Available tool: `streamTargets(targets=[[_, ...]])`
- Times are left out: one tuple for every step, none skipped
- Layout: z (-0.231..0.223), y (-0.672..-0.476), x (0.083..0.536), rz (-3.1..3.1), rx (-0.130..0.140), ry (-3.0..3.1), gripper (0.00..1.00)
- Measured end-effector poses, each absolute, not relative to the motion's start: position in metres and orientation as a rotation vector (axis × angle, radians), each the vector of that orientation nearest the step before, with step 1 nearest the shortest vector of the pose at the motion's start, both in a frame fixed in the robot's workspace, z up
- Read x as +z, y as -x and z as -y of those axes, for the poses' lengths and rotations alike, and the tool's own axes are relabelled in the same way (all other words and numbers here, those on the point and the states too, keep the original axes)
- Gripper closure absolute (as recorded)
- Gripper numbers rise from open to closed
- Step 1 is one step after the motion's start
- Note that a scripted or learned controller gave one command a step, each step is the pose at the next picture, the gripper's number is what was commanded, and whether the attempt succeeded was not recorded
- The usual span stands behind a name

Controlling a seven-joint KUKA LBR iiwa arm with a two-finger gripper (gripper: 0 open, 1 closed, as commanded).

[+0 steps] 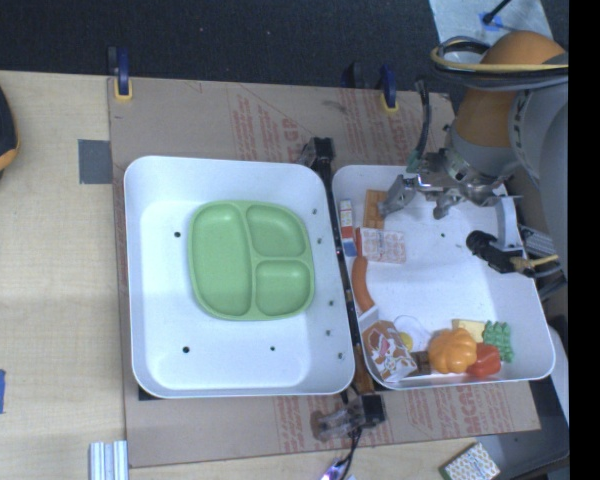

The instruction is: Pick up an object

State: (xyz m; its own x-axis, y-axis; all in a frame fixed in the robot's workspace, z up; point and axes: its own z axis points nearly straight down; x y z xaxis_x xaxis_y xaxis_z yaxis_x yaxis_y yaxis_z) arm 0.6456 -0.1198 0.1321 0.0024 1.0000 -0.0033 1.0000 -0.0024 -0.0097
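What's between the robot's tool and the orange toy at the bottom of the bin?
Mostly bare white bin floor, seen in the camera view, separates the tool from the orange toy.

green plate [250, 259], white bins [150, 268], orange pepper [452, 349]

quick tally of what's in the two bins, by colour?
Green: 2, the divided plate in the left bin and a small leafy piece in the right bin
Orange: 2, a pepper-like toy and a long thin piece
Yellow: 1, block
Red: 1, piece
Printed packets: about 3, hard to separate
Total: about 9
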Motion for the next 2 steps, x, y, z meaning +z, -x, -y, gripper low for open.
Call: streamTargets(targets=[[0.104,-0.656,0.089,2.225,0.008,2.211,0.00],[0.105,-0.656,0.103,2.228,0.008,2.211,1.00]])
